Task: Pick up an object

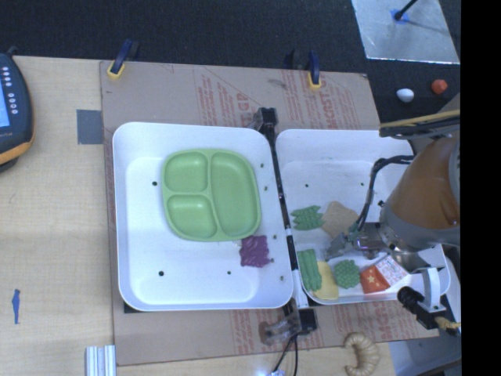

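The right bin (329,151) holds several small items along its near side. These are a green ridged piece (308,218), a tan piece (338,216), a long green piece (309,268), a yellow piece (328,282), a round green piece (347,272) and a red packet (377,279). My gripper (350,246) hangs low over this cluster, just above the round green piece and beside the tan one. The orange-banded wrist (427,194) covers the bin's right part. Nothing is visibly between the fingers.
The left bin (137,210) carries a green divided plate (211,194) and a purple lump (255,251) near the dividing wall. Clamps (313,75) sit at the cardboard's far edge. A handheld pendant (12,108) lies at far left.
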`<state>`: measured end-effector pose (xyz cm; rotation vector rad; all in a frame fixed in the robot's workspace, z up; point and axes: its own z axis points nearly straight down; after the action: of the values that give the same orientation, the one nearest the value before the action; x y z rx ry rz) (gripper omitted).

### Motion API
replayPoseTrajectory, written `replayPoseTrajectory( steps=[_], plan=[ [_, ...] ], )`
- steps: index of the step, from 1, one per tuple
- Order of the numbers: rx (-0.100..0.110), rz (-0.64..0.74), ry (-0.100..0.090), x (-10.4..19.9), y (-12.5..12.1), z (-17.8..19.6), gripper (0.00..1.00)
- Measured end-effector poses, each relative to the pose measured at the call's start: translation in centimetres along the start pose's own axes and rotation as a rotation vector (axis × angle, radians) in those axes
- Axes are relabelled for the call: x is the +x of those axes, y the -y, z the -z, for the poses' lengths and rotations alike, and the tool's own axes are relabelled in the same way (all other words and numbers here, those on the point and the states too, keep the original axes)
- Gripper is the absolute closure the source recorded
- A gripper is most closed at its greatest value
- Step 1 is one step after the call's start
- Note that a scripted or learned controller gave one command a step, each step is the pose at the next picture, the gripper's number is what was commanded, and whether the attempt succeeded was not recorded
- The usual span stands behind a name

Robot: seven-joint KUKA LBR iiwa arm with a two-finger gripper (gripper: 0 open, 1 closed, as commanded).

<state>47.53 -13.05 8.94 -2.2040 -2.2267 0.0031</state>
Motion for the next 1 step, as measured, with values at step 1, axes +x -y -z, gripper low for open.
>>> replayPoseTrajectory(
  steps=[1],
  plan=[
    [-0.017,-0.007,0.012,-7.07,-5.67,8.02,0.0]
  ],
)
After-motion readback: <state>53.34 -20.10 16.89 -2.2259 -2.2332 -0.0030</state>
